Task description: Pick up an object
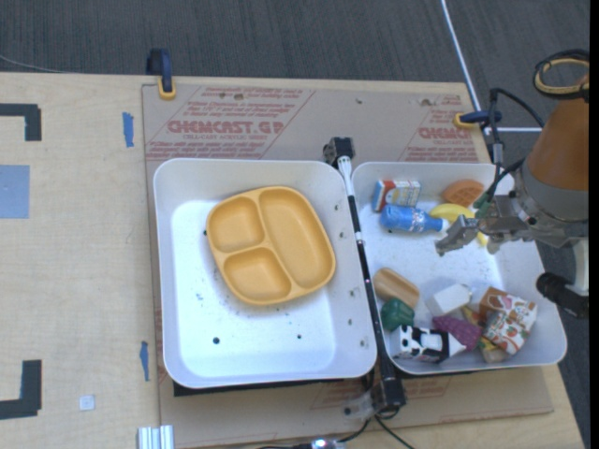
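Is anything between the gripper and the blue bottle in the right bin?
Nothing visible does. The gripper hangs just right of the blue bottle, with bare bin floor beneath. A yellow banana-like piece touches the bottle's right end, beside the path.

You had a crowded right bin (552,349): a blue bottle (410,219) lay on its side near the far edge, beside a small carton (397,193), a yellow banana (453,212) and an orange piece (462,192). Nearer you lay a bread roll (395,285), a green item (397,312), a white block (450,298), a black-and-white cow (420,342), a purple piece (457,330) and a printed packet (506,321).
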`<state>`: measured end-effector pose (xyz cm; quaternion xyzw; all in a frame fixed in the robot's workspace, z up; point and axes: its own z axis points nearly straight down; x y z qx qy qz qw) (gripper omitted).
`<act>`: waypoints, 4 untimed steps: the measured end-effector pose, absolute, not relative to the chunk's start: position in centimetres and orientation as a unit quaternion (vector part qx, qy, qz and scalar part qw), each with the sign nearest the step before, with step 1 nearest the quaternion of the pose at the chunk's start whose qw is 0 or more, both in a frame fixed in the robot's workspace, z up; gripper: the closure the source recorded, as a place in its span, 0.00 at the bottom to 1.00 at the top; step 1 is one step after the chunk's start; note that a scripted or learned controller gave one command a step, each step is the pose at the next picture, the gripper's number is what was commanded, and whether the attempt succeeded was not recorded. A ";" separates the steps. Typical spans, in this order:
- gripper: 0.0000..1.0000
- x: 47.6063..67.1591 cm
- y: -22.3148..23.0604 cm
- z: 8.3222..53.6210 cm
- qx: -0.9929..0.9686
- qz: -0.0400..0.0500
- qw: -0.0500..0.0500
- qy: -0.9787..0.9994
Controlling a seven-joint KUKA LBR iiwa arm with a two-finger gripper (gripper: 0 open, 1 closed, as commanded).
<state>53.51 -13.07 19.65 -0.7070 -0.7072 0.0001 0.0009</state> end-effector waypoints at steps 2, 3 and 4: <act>0.00 64.1 -18.5 9.5 -0.707 0.000 -0.001 -0.707; 1.00 64.1 -18.5 10.5 -0.706 -0.001 -0.002 -0.708; 1.00 66.7 -10.6 19.2 -0.706 -0.001 -0.001 -0.708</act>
